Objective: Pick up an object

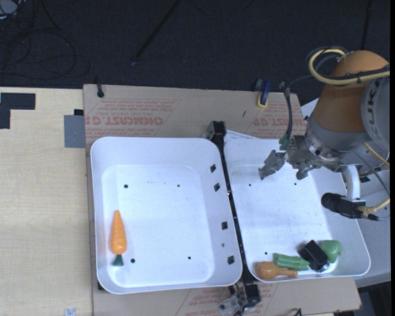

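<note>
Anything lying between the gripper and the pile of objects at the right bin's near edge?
No. In the camera view, bare white bin floor separates the gripper from the green object, black object and orange object.

The black block (313, 254) hides part of the green toy (296, 261) beneath it.
</note>
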You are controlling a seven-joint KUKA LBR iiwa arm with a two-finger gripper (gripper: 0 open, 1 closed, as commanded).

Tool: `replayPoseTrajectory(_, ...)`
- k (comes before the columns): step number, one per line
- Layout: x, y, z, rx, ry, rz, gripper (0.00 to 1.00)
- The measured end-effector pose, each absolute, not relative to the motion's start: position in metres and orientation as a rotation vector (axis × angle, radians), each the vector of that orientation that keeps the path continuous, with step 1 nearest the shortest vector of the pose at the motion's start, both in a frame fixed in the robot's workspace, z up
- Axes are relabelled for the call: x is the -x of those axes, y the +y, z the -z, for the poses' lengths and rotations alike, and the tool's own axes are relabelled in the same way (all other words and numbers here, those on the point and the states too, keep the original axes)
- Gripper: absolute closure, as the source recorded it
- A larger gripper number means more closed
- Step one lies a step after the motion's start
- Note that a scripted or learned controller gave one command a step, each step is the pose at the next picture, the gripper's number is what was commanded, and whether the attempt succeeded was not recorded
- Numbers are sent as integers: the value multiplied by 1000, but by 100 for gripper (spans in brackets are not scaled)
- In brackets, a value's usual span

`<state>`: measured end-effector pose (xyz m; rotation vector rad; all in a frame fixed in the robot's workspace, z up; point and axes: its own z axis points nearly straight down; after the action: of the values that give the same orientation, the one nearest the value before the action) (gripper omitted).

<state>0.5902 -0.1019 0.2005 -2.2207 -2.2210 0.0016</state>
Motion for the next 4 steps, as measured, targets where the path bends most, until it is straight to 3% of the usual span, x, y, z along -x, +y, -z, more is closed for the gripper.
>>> replayPoseTrajectory(1, -646, -62, -439, 2226, -2237, 18, 0)
replayPoseTrajectory(2, -606, -177, -521, 2241, -2216, -1, 0)
replayPoseTrajectory(3, -593, -215, -539, 2224, -2219, -2, 0)
replayPoseTrajectory(4, -594, -212, -547, 2214, -2225, -5, 100)
